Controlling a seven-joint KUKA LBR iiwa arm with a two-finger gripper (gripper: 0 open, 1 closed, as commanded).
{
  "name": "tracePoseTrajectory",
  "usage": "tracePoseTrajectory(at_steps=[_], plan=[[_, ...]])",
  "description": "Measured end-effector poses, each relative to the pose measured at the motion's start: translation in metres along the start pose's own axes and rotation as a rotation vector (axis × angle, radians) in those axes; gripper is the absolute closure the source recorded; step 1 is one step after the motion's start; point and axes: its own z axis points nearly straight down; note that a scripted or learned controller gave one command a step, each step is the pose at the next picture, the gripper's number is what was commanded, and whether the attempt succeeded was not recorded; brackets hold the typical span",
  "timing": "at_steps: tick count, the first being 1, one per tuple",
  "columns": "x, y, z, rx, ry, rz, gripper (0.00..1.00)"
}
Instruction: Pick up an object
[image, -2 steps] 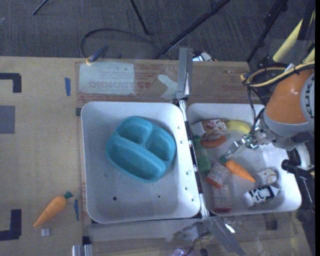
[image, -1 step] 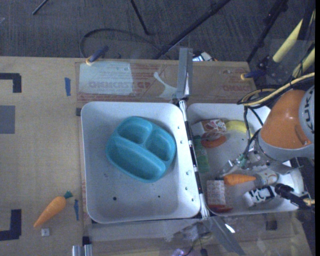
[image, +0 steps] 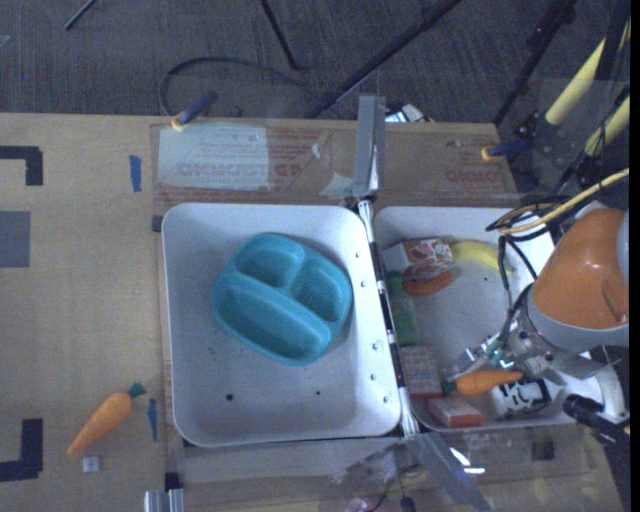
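The pincer (image: 497, 362) is low in the right bin (image: 520, 222), just above an orange carrot (image: 483, 381) beside the packets, probably to take it, but I cannot tell its state.

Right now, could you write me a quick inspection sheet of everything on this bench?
Surface: wooden bench bearing a left white bin and a right white bin, side by side.
Job's things: right bin holds a banana, a red-and-white packet, an orange carrot-like piece, a small red box and more small items.
Clutter: teal divided tray in the left bin; toy carrot on the bench outside the bins.
Tool: tool low over the right bin, by the orange piece; grip cannot be judged.
Cables: black and yellow cables by the arm; black cable on the floor.
Surroundings: dark carpet, stand legs.
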Motion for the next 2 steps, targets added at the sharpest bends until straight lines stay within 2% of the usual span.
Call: tracePoseTrajectory(at_steps=[1, 2], plan=[[-0.002, 0.001, -0.011, -0.005, -0.004, 0.003, 1.00], [0.011, 0.004, -0.001, 0.000, -0.005, -0.253, 1.00]])
